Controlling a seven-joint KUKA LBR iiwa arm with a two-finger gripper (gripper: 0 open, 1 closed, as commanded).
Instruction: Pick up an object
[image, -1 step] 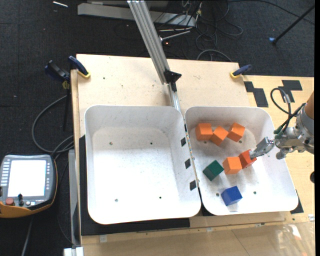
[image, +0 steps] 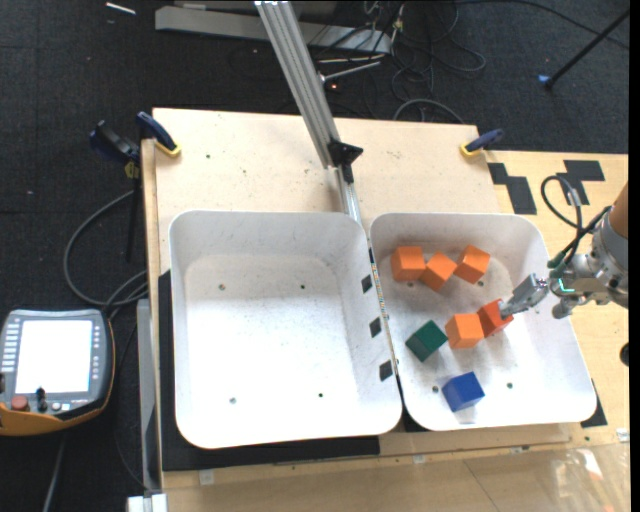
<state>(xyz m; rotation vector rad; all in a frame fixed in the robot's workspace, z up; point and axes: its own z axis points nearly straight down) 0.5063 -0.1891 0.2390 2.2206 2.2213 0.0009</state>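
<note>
Pincer: mine, low in right bin, tips at red block; spread or clamped, I cannot tell.
Progress: nothing lifted; grasp and raise remain.

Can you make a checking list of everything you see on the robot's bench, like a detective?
Surface: pale wooden bench bearing two white bins; left bin, right bin.
Job's things: in the right bin, three orange blocks in a row near the far wall, an orange block beside a red block, a green block, a blue block.
Clutter: nothing seen.
Grippers: gripper right at the red block; grip unclear.
Cables: black cables on the floor behind the bench.
Surroundings: teach pendant on the left, metal pole, clamps at the bench corners.
</note>
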